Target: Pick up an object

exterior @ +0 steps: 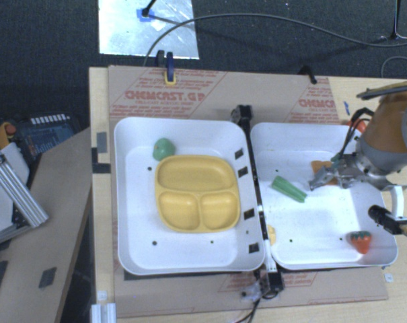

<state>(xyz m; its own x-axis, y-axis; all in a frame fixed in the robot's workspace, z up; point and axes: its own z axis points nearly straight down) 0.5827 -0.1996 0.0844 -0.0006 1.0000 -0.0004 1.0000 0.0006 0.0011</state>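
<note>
On the table, the left shallow white plastic bin (132,200) carries a yellow three-compartment plastic tray (195,192), with a small round green object (163,148) lying just beside the tray's upper left corner, on the bin floor. Moving right, past the black clips where the two bins meet, the right white bin (311,244) holds a green cylinder-like piece (288,188) lying at a slant near its middle. A small orange scrap (320,166) sits just beyond it, and a red-and-orange toy with a green top (360,241) rests near the lower right corner, well apart from the others.

The grey arm (388,136) leans in from the right, and its hand (324,179) is low over the right bin, just beside the green piece and the orange scrap. It looks like the approach step, with nothing lifted. I cannot tell how far the hand is open; nothing shows in it.

Next, I'd judge, it needs to line up over one object, most likely the green piece, and settle around it before closing.
</note>
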